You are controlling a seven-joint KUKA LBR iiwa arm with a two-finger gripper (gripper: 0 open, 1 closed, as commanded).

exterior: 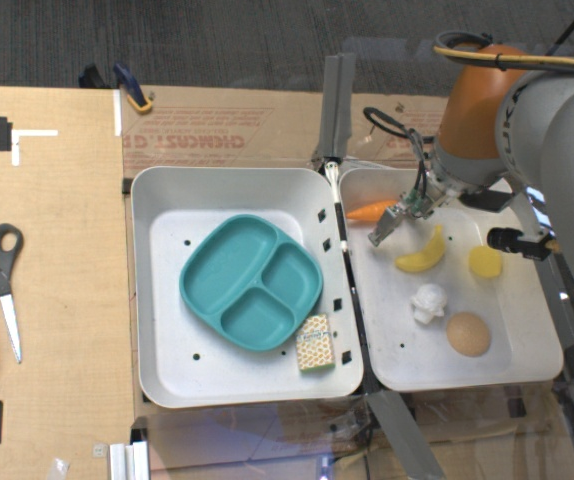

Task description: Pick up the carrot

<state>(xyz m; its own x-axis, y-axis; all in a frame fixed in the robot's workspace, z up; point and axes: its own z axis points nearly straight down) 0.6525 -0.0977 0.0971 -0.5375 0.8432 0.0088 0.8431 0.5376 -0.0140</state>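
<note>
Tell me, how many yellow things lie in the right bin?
2: a banana-shaped piece below the gripper, and a small yellow block to its right. The arm may hide others.

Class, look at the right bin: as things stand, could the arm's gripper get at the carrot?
Probably yes. The gripper hangs just beside the carrot near the bin's back left corner; nothing lies between them, though the bin wall is close.

Even overhead light, soft shadows inside white bins (147, 298), slight blur throughout.

Glossy white plastic bins (157, 298); matt teal tray (252, 283), probably plastic; smooth light wood bench (47, 258).
</note>
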